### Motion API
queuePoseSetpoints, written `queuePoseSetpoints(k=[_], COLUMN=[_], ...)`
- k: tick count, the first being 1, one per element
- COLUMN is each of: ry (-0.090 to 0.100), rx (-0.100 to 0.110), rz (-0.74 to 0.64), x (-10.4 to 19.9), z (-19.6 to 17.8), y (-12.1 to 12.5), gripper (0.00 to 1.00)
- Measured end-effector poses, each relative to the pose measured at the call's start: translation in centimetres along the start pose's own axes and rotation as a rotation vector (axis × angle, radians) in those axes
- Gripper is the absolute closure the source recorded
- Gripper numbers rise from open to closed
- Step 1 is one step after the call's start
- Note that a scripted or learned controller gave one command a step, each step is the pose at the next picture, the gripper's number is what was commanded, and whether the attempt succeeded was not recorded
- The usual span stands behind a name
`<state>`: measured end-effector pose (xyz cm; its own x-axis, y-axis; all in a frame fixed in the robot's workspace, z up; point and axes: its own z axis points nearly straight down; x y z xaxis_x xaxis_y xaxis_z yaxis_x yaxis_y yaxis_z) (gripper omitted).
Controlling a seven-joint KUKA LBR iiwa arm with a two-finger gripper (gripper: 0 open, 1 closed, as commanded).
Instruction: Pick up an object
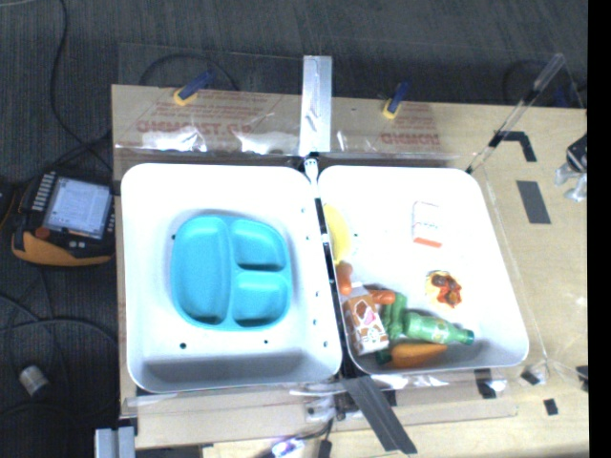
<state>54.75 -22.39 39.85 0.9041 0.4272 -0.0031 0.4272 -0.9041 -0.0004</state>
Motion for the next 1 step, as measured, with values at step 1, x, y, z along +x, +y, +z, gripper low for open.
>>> queuePoseSetpoints(k=[1], ry=[-0.001], rx=[0.0], rz=[0.117], x=[2.49], z=[-3.48], y=[1.11], gripper=[1.0])
